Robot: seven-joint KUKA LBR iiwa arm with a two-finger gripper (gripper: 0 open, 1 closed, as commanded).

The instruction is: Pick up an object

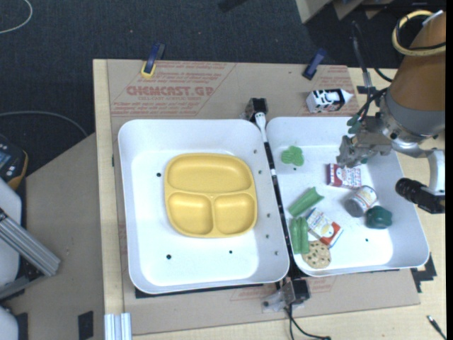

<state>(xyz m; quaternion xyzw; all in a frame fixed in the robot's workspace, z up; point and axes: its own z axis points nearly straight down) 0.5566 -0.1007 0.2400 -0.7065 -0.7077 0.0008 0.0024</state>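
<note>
The counter [212, 91] carries two shallow white bins set side by side, their inner rims touching along a dark seam.

Left bin [141, 211]: holds one yellow divided tray [210, 193] lying flat near the middle, with one large compartment at the far side and two smaller ones at the near side. The tray compartments hold nothing visible.

Right bin [403, 239]: holds a group of small items.
- A small green lump [292, 156] lies near the far left corner, apart from the rest.
- A red and white carton [343, 176] lies flat near the middle of the bin, directly below the hand.
- A small silver can [360, 200] lies on its side just beside the carton, toward the near edge.
- A dark green round piece [378, 217] sits just beside the can.
- A light green pod [305, 202] lies at a slant left of centre.
- A darker green pod [300, 235] lies near the bin's left wall, below the first pod.
- A red and white packet [325, 228] lies next to the pods.
- A round cookie [316, 256] rests at the near edge.

The arm [417, 83] reaches in from the right. The hand [352, 156] hangs over the far part of the right bin, above the carton's far edge. Whether the hand is released or clenched cannot be told; no item is seen held.

A small black and white box [328, 100] stands on the counter beyond the right bin.
</note>
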